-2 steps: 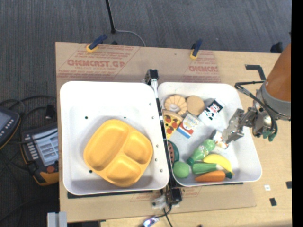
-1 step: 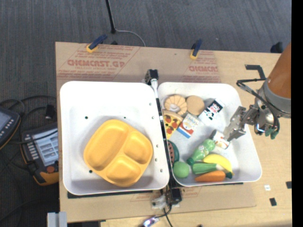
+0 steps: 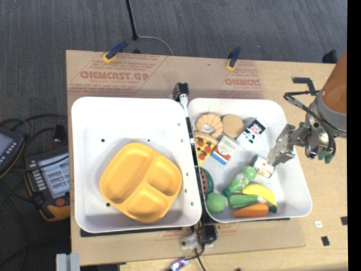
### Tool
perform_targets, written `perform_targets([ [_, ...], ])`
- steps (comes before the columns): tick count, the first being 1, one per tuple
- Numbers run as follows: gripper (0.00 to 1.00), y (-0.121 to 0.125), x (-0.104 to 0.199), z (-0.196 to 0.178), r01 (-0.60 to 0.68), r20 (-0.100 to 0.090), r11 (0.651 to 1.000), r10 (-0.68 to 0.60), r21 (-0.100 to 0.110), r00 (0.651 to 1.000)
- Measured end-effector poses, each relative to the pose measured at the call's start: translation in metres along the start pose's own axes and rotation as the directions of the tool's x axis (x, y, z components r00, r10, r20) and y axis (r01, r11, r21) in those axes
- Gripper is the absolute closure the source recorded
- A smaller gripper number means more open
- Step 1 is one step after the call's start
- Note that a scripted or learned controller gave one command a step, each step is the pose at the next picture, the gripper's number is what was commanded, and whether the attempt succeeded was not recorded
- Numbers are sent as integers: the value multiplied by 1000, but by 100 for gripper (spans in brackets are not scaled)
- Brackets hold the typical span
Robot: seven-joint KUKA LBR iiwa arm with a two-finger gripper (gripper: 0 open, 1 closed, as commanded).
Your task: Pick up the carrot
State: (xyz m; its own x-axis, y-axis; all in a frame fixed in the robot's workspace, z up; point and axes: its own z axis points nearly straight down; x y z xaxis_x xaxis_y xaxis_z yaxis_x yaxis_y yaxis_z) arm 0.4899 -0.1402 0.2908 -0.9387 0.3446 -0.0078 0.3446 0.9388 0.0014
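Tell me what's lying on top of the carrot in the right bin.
The banana lies just above the carrot, next to a green vegetable along its upper edge. Whether they rest on it or merely beside it cannot be told; the carrot's upper edge is partly hidden.

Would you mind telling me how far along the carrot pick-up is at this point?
Little looks done: the carrot lies at the front of the right bin, beside the banana. In hand: the gripper hangs over that bin's right side, above a small white item, with nothing visibly between its fingers. Left: moving forward to the carrot, descending, grasping and lifting.
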Motion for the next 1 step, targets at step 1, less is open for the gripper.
perform_targets([
  [1,100,-34,-6,43,-465,-5,886,465,6,886],
])
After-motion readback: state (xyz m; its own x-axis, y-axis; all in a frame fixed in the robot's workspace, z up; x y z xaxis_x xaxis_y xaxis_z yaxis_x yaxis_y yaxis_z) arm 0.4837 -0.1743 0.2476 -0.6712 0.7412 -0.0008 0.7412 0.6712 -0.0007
